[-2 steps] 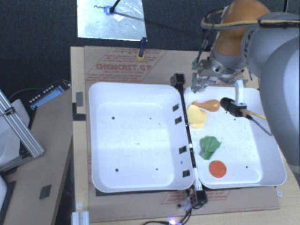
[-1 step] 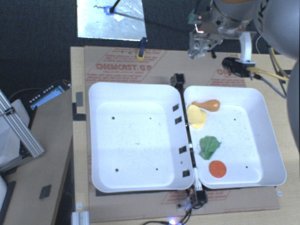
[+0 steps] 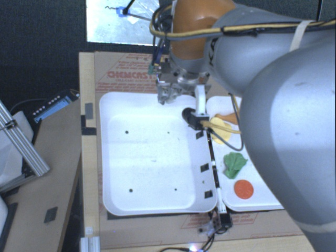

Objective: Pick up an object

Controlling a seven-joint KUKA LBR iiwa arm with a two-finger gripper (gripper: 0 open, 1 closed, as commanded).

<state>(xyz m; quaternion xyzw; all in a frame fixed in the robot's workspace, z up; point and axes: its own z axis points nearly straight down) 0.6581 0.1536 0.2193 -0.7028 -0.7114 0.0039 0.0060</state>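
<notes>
The gripper (image 3: 167,96) hangs over the far rim of the left bin (image 3: 121,203). How far its fingers stand apart I cannot tell, and I see nothing between them. The pickable things lie off to their right in the right bin (image 3: 252,205): a yellow piece (image 3: 221,127), a green one (image 3: 234,164), an orange disc (image 3: 243,189). This looks like the approach. Next the arm must cross over and descend on one.

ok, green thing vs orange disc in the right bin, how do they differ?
The green object is crumpled and irregular, leaf-like; the orange disc is round and smooth-edged. The green object lies farther from the bin's near edge; the orange disc sits just below it in the view, closer to that edge. The green object looks slightly larger. Both rest loose in the right bin, apart from the hand.
</notes>
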